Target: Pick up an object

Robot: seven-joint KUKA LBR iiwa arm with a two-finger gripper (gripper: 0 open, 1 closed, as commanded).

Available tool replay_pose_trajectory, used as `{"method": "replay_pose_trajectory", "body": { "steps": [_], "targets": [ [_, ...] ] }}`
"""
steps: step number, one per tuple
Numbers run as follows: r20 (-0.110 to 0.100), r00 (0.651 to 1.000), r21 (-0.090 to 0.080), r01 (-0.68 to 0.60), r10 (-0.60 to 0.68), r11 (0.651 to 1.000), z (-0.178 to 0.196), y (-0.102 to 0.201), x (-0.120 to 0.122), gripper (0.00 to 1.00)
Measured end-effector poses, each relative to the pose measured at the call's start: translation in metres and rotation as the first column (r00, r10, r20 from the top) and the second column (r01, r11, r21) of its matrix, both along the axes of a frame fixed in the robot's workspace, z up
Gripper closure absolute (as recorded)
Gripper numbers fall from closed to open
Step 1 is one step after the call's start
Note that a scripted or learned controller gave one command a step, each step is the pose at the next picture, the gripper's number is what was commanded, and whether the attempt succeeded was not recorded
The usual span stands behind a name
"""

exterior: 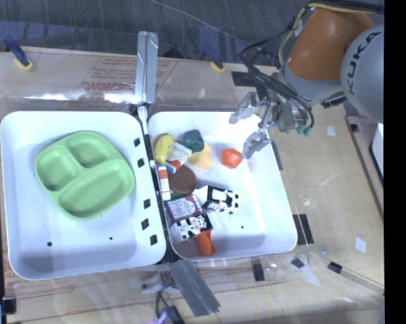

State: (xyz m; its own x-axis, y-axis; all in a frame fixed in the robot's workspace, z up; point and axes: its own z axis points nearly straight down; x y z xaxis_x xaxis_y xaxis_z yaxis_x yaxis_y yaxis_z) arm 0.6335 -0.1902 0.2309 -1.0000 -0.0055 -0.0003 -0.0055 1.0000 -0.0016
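Hovering stage, nothing picked yet: pincer (251,128) sits over the far-right part of the right bin (270,201), fingers spread with nothing between them, one finger (242,110) near the bin's far rim, the other tip just beside the orange-red ball (232,158) but I can't tell if it touches. Judging from that, approach looks roughly done; closing on something, lifting and clearing the bin are all left. Nearest candidate is that ball: small, round, smooth, probably matte rubber or plastic, lying apart from the rest. Other stuff is piled along the bin's left wall: yellow banana-shaped toy (163,147) at the far-left corner, dark teal lumpy piece (192,140) next to it, pale yellow wedge (201,157) touching it, brown rounded disc (184,179) mid-wall, black-and-white cow-patterned piece (221,199) toward the middle, printed flat packet (181,209) and an orange cone-like bit (205,244) at the near edge. Cluttered and overlapping, so harder to grip cleanly than the ball. Left bin (17,201) holds a light green divided plate (85,174), three compartments, glossy hard plastic, roughly centred. Both bins are shallow white moulded plastic with rounded corners, side by side on the worktop (324,201), which is pale wood-like board with tape marks
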Motion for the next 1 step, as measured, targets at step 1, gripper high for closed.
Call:
{"method": "replay_pose_trajectory", "body": {
  "steps": [1],
  "targets": [
    [-0.008, 0.999, 0.006, -0.033, 0.033, 0.999, -0.1307, 0.0846, 0.0221, 0.0]
  ]
}}
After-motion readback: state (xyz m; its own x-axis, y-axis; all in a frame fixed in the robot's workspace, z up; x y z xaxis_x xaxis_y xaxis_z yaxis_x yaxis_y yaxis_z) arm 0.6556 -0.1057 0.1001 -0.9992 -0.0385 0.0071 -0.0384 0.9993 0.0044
